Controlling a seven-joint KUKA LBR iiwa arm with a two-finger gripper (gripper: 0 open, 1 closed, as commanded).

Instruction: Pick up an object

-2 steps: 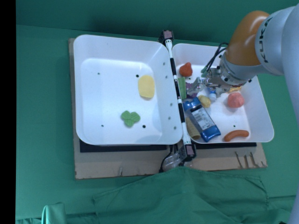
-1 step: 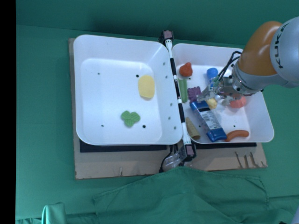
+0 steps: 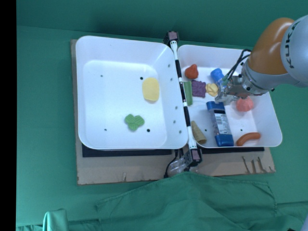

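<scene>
My gripper [image 3: 226,93] hangs low over the right bin [image 3: 269,129], just right of a small yellow piece [image 3: 211,89] and above the top end of a black and blue bottle [image 3: 221,123]. Nothing shows between its fingers. Around it lie a blue block [image 3: 217,74], a purple piece [image 3: 198,88], an orange-red lump [image 3: 192,71] and a pink lump [image 3: 244,104]. The left bin [image 3: 96,57] holds a yellow oval [image 3: 150,89] and a green leafy piece [image 3: 134,122].
A green stick [image 3: 188,93] lies along the right bin's left wall, a tan cone [image 3: 198,132] near its front left, and a red sausage [image 3: 248,138] at its front right. Both bins rest on cardboard [image 3: 120,174]. Green cloth [image 3: 192,201] bunches at the front.
</scene>
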